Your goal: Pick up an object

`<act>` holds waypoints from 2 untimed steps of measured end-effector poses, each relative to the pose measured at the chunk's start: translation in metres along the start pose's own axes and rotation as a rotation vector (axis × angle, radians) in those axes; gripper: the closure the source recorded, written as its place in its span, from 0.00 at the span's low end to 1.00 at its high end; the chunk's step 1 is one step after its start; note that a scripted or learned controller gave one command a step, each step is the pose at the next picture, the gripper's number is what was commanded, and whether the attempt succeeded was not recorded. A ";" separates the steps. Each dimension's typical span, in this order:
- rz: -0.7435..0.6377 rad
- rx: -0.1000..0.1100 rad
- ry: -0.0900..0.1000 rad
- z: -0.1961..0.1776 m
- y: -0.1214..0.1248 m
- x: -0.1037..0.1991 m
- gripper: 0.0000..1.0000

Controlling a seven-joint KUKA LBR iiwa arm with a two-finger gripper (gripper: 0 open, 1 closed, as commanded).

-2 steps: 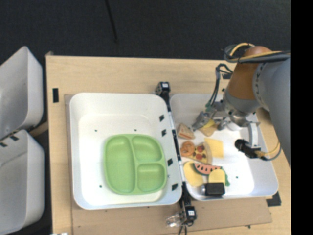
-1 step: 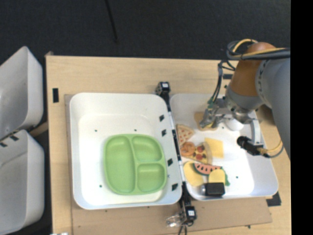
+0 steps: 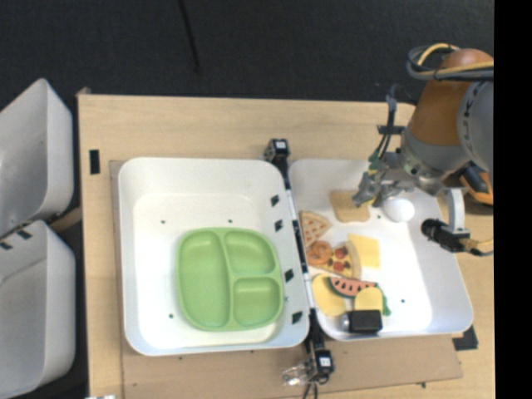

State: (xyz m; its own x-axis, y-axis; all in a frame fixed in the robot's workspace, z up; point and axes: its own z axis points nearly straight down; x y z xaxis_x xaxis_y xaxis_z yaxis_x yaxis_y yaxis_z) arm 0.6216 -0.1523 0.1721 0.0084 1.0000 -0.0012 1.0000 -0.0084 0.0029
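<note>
Black block [image 3: 363,321] lies nearest; gripper [image 3: 371,191] (state indeterminable) sits over tan slice [image 3: 349,207]: centre before closing.

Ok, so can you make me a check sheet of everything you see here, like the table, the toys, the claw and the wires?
Surface: wooden bench bearing two white bins, left bin and right bin.
Job's things: in the right bin, toy food: tan bread slice, white ball, pizza slice, cheese piece, watermelon slice, black block.
Clutter: green divided plate in the left bin.
Grippers: claw low over the bread slice; fingers too blurred to judge.
Cables: yellow and black cables on the arm.
Surroundings: dark floor; white boxes at left.
</note>
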 end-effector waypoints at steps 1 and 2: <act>-0.011 -0.002 -0.001 -0.056 0.011 0.003 1.00; -0.013 0.003 0.001 -0.068 0.012 0.002 1.00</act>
State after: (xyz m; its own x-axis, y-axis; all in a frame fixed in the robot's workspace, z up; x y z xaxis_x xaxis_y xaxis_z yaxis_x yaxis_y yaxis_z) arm 0.6330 -0.1506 0.2397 -0.0042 1.0000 -0.0004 1.0000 0.0042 -0.0004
